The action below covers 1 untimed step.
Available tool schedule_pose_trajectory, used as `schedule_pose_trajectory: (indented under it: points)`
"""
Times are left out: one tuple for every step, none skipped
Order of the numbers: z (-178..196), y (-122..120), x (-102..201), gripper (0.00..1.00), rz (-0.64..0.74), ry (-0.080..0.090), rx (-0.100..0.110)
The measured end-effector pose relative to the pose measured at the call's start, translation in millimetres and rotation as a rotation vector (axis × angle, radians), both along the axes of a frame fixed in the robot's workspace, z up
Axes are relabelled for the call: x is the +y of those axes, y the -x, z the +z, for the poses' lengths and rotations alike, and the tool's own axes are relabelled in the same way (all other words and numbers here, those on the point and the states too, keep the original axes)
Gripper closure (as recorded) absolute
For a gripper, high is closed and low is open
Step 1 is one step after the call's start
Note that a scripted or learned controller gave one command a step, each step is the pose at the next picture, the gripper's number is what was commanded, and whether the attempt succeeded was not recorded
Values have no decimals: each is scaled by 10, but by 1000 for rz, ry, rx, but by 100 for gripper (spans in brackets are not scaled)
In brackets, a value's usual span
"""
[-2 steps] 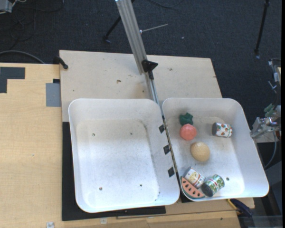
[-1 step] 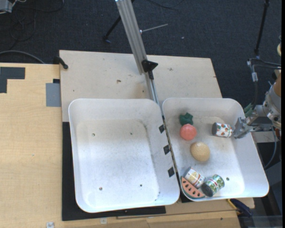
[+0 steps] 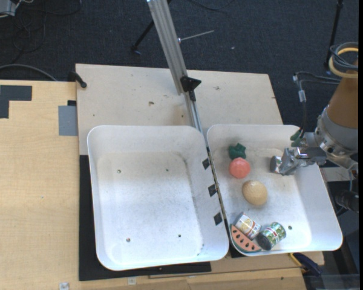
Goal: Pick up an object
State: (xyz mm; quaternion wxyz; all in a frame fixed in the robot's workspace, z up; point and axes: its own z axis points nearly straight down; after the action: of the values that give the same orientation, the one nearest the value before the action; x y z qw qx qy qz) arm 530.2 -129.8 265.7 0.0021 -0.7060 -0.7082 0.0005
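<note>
Bench top: pale board (image 3: 133, 95) under both bins, with a few small dark specks on it
Left bin: white, shallow (image 3: 103, 144), its floor speckled with faint grey marks
Right bin: white, shallow (image 3: 327, 222), pressed against the left one along a shared edge
Clips: small black pieces (image 3: 213, 190) spaced along that shared edge
Metal rail: ribbed aluminium bar (image 3: 169, 41) slanting from the far floor down to the bins (a checkered tag at its upper end)
Side table: light wood surface (image 3: 30, 186) left of the bench, with dark and grey squares near its far edge
Floor: dark carpet (image 3: 248, 23) with cables and stand legs
</note>
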Motion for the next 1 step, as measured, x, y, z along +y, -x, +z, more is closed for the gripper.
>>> schedule_pose_trajectory:
  points:
    - [-186, -68, 536, 100, 1, -1, 1]
